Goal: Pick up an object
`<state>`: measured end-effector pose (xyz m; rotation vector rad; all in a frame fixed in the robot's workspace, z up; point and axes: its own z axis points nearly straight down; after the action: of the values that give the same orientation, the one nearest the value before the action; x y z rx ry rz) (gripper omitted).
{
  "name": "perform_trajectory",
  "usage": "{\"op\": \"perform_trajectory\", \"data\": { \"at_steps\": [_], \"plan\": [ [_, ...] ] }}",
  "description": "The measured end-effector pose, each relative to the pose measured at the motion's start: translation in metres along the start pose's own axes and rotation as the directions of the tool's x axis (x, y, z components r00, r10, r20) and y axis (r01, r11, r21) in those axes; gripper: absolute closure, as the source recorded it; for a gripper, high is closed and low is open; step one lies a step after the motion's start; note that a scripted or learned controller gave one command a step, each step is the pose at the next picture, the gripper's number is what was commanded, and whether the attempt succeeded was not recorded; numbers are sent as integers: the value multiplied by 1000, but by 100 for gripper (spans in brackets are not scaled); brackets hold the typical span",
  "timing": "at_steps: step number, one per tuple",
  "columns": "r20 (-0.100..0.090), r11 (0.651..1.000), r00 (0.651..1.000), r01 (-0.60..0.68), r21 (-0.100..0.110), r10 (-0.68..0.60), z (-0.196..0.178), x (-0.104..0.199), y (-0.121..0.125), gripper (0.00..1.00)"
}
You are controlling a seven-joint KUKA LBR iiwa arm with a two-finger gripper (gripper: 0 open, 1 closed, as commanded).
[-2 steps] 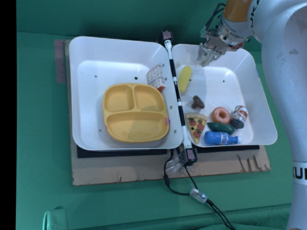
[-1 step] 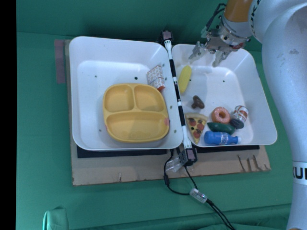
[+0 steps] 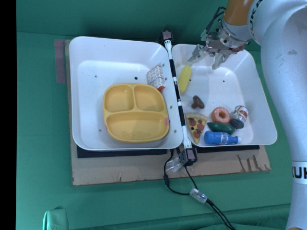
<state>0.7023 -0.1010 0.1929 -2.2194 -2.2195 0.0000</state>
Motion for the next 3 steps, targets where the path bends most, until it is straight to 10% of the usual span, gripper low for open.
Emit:
{"op": "perform_trajectory", "data": {
  "at_steps": [3],
  "plan": [
    [6,1000,1000,-3,3,3,5,2,-2,0]
  ]
}}
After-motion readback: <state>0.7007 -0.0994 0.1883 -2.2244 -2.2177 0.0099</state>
